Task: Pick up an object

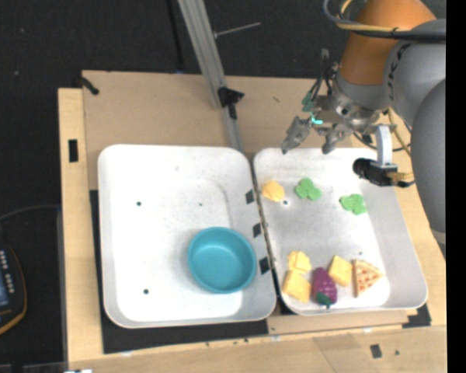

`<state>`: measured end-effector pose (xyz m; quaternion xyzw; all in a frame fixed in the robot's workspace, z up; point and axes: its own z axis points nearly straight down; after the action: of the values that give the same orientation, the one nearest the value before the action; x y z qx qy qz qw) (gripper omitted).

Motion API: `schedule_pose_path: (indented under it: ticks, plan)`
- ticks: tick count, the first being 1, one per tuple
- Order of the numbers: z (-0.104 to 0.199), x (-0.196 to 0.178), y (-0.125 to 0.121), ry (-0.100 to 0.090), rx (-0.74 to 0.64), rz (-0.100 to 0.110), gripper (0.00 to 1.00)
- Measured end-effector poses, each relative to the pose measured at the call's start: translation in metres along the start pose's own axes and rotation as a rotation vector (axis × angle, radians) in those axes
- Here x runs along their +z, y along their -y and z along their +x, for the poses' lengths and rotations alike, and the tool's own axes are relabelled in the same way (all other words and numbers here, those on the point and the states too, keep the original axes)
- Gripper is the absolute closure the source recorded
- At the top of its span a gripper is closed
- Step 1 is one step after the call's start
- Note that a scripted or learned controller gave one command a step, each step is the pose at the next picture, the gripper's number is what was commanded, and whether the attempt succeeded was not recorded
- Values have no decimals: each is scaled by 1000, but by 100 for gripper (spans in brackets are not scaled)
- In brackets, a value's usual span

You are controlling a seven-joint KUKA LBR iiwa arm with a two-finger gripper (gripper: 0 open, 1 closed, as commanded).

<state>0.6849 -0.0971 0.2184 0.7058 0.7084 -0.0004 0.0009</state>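
Tool (pixel 311 138) sits upper right, fingers spread, pinching nothing, above the right bin (pixel 396 231) back rim. Nearest targets: green pieces (pixel 308 189) just below it. You should drop straight down, centre on one, avoid the yellow piece (pixel 273 191).

Two white bins (pixel 124 208), one blue bowl (pixel 221 259), two green pieces (pixel 308 189), seven toy foods altogether.
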Motion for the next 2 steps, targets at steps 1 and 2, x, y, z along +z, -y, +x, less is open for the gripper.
schedule_pose_path:
  ticks: [1, 2]
  plan:
    - [-1, 43, 4, 1, 3, 3, 0]
    - [-5, 86, 10, 1, 4, 3, 0]
